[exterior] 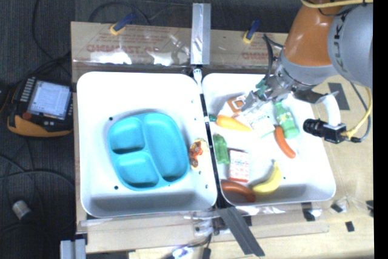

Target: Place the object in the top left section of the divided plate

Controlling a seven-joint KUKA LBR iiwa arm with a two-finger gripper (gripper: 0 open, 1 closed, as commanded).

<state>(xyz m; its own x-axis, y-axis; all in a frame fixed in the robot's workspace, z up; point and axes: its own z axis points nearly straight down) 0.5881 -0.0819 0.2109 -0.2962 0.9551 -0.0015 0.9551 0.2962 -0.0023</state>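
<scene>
A blue divided plate (148, 148) lies in the left bin (97, 191), with two small sections on its left and one long section on its right. Its top left section (126, 133) holds nothing. My gripper (257, 100) hangs low over the upper middle of the right bin (315, 185), above a white packet (262, 124) and just right of a yellow-orange toy (233, 123). Nothing can be made out in its grasp. A small orange toy (196, 152) rests in the left bin beside the plate's right edge.
The right bin holds a green bottle (286, 119), an orange carrot (285, 142), a banana (268, 181), a red sausage (237, 189), a green toy (219, 148) and a red-printed packet (239, 165). A divider wall (206, 130) separates the bins.
</scene>
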